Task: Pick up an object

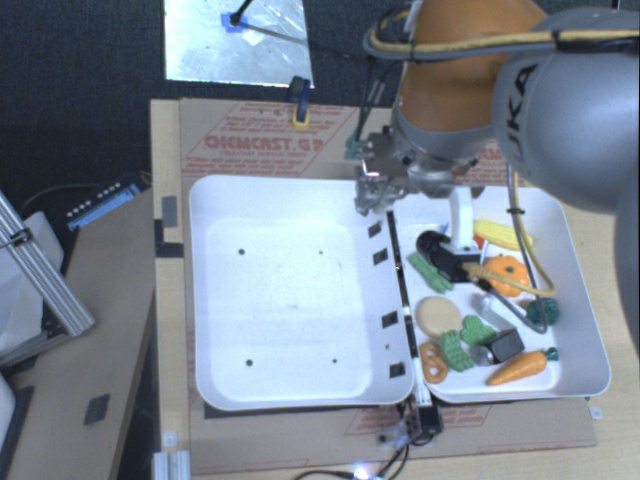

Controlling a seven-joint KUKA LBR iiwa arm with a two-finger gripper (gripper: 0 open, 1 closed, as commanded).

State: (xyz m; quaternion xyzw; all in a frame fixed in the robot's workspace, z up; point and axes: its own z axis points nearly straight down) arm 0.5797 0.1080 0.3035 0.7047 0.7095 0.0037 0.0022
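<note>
Bench under dark carpet, two white bins on a printed cardboard sheet. We see the arm (560, 98) reach in from the right; its gripper (372, 200) hangs over the top of the divider between the bins, and we cannot tell its state. Left bin (215, 268) lies beside and below it. Right bin (585, 363) holds the objects, below-right of the gripper: corn cob (497, 234), orange fruit (508, 271), cracker (438, 316), pretzel (434, 361), carrot (520, 367).
</note>
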